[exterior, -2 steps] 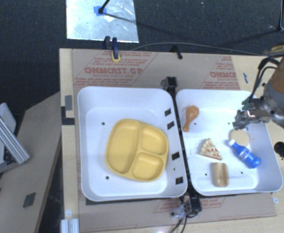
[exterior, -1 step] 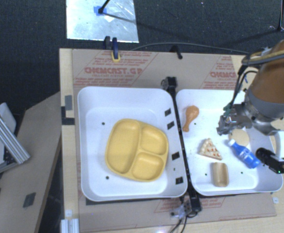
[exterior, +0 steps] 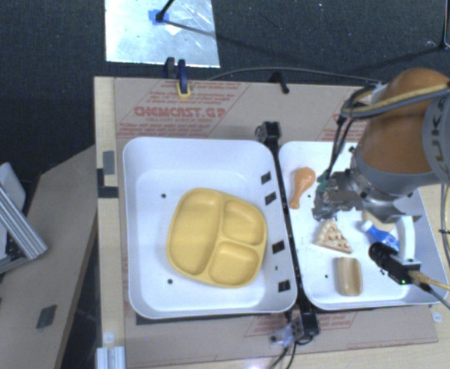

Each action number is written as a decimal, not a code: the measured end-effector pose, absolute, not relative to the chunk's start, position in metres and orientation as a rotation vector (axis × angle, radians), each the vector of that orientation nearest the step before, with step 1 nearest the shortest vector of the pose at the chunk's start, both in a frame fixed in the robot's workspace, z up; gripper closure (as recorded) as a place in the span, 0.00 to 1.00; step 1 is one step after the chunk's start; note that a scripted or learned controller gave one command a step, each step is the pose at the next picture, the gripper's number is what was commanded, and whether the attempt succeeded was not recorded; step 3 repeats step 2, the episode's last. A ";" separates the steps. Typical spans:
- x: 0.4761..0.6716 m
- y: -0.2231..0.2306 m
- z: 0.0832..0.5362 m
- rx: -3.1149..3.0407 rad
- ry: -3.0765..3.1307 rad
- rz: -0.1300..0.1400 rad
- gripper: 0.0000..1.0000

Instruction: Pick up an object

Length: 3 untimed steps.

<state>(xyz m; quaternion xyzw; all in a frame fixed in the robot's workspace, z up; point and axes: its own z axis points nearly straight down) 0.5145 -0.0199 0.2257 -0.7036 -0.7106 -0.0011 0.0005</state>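
The right white bin (exterior: pixel 298 283) holds several toy foods. An orange drumstick (exterior: pixel 301 184) lies near its left wall. A pizza slice (exterior: pixel 334 238) lies in the middle and a tan hot dog bun (exterior: pixel 348 276) near the front. A blue item (exterior: pixel 380 234) lies at the right, partly hidden by the arm. My gripper (exterior: pixel 326 206) hangs low over the bin, just above the pizza slice's tip and to the right of the drumstick. Nothing shows in its grasp.
The left white bin (exterior: pixel 144 206) holds a yellow divided plate (exterior: pixel 217 237). A black divider (exterior: pixel 280 206) runs between the two bins. The arm's grey and orange body (exterior: pixel 398 141) covers the right bin's back right part.
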 end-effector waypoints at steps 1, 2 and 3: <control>0.508 0.037 0.216 -2.210 -2.232 -0.004 1.00; 0.497 0.100 0.221 -2.207 -2.234 -0.004 1.00; 0.497 0.100 0.221 -2.207 -2.234 -0.004 1.00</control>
